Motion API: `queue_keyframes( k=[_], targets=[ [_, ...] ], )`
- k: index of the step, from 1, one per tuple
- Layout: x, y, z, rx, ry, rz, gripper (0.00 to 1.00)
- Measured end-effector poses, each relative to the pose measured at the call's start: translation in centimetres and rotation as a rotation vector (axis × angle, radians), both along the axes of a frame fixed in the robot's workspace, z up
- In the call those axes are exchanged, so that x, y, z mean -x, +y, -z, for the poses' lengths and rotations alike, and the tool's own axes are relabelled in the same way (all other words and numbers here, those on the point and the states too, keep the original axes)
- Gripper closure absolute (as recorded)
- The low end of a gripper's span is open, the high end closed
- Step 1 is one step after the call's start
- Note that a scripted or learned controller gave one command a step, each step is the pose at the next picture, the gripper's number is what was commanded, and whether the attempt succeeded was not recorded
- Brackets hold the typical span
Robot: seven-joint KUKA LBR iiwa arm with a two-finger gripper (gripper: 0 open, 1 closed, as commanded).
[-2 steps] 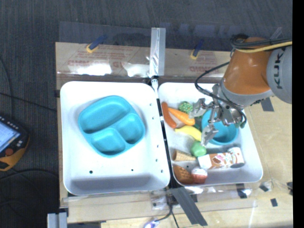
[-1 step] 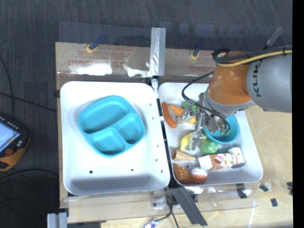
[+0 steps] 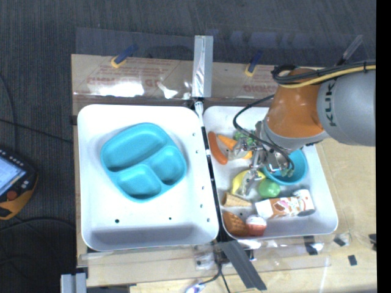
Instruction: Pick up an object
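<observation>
Jaws' state couldn't be told; gripper (image 3: 255, 174) hung right above yellow item (image 3: 243, 180), carton (image 3: 286, 206) lower-right.

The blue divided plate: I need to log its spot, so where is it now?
In the camera view the blue divided plate lies alone in the left white bin, apart from the gripper over the right bin's clutter.

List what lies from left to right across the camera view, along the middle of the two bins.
Left white bin → blue three-compartment plastic tray → orange carrot-shaped toy → yellow banana-shaped toy → tool → green round toy → blue bowl → right white bin.
</observation>
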State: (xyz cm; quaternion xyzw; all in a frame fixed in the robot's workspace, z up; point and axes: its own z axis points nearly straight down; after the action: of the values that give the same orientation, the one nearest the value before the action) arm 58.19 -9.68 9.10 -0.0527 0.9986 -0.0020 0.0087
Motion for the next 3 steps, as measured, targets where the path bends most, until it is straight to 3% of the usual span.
queue_keyframes(
  k=[1,2,3],
  targets=[
    [0.5,0.2,0.0,0.002,-0.001,-0.060,0.00],
    [-4.7,-1.7,0.1,0.001,0.006,-0.238,0.00],
    [-4.8,-1.5,-1.0,0.000,0.003,-0.238,1.00]
  ],
)
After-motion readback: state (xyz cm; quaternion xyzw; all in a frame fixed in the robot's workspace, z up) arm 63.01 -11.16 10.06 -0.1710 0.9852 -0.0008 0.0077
